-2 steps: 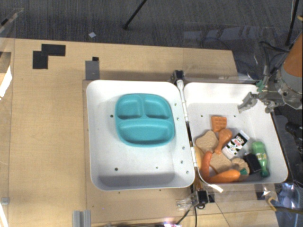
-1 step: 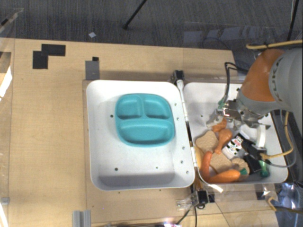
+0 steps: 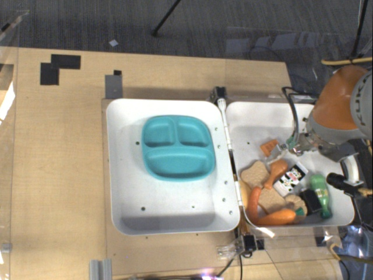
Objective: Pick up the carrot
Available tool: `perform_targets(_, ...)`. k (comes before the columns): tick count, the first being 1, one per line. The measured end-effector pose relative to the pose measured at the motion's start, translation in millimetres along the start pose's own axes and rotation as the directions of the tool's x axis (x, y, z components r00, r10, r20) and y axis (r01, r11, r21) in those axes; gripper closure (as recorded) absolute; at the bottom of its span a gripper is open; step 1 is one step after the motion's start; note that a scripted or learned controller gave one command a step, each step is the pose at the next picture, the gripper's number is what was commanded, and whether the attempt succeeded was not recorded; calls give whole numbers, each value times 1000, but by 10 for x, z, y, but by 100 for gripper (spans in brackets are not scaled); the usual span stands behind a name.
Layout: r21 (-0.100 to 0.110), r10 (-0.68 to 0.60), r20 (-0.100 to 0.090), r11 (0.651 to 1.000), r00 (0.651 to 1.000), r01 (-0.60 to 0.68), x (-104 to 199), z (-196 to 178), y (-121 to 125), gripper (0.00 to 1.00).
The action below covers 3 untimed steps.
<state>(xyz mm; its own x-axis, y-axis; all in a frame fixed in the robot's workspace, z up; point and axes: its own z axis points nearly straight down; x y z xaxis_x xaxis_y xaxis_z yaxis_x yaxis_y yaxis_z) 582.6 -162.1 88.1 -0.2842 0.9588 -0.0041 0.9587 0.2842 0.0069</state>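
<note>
The carrot (image 3: 278, 217), long and orange with a green end, lies along the front wall of the right bin (image 3: 256, 118). Two more orange sticks are close by: one (image 3: 253, 199) stands on the carrot's left and one (image 3: 276, 170) leans against a bread slice. My gripper (image 3: 293, 146) hangs over the middle of the right bin, well behind the carrot, beside a small orange wedge (image 3: 268, 147). I see nothing between its fingers.
Bread slices (image 3: 254, 174), a black and white box (image 3: 289, 178), a green bottle (image 3: 320, 195) and a dark block (image 3: 310, 202) crowd the right bin's front half. A teal divided plate (image 3: 177, 146) rests in the left bin (image 3: 122, 174).
</note>
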Motion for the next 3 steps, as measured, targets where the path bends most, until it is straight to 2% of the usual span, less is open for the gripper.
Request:
perform_targets(1, -12, 137, 1, 991, 991, -137, 694, -1444, -139, 0)
perform_targets(2, 10, 242, -4, 970, 970, -242, 796, -518, -527, 0)
perform_targets(3, -13, 351, 2, 936, 936, -351, 688, -2997, -186, 0)
